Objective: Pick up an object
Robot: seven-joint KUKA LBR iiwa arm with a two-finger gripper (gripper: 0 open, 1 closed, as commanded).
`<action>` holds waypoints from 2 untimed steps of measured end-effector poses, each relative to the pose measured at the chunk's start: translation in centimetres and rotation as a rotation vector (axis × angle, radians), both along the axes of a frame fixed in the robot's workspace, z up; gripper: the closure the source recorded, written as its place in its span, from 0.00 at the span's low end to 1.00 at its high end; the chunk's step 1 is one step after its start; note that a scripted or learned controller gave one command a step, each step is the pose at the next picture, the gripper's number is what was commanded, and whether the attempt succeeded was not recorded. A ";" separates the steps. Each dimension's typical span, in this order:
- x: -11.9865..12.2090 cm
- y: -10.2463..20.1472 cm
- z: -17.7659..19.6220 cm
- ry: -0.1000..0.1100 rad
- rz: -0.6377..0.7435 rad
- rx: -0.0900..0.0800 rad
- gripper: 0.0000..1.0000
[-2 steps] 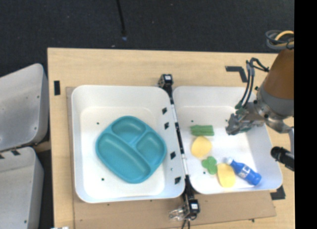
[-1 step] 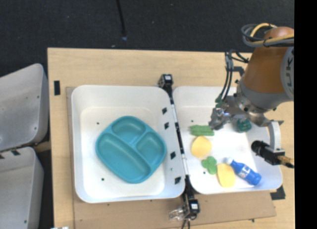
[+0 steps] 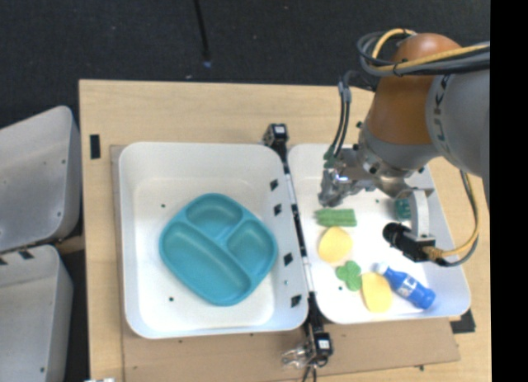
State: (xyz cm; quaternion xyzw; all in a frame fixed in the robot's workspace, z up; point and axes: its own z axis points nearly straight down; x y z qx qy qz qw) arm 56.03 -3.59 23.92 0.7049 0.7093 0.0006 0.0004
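Note:
My gripper point(image 3: 332, 193) hangs over the upper left part of the right bin point(image 3: 452, 288), just above a flat green block point(image 3: 337, 218). Below that block lie a round yellow piece point(image 3: 334, 245), a small green clover-shaped piece point(image 3: 350, 275), another yellow piece point(image 3: 375, 292) and a blue bottle with a white cap point(image 3: 407, 285). A small teal thing point(image 3: 403, 206) sits to the right, partly under the arm. Nothing shows between the fingers.
The left bin point(image 3: 140, 174) holds a teal divided plate point(image 3: 217, 247). A ridge with black clips point(image 3: 290, 224) separates the two bins. The wooden bench edge point(image 3: 198, 100) runs around both.

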 end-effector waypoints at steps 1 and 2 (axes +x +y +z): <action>1.7 4.1 -0.6 0.000 -0.001 -0.001 1.00; 3.2 8.4 0.4 -0.001 0.001 0.001 1.00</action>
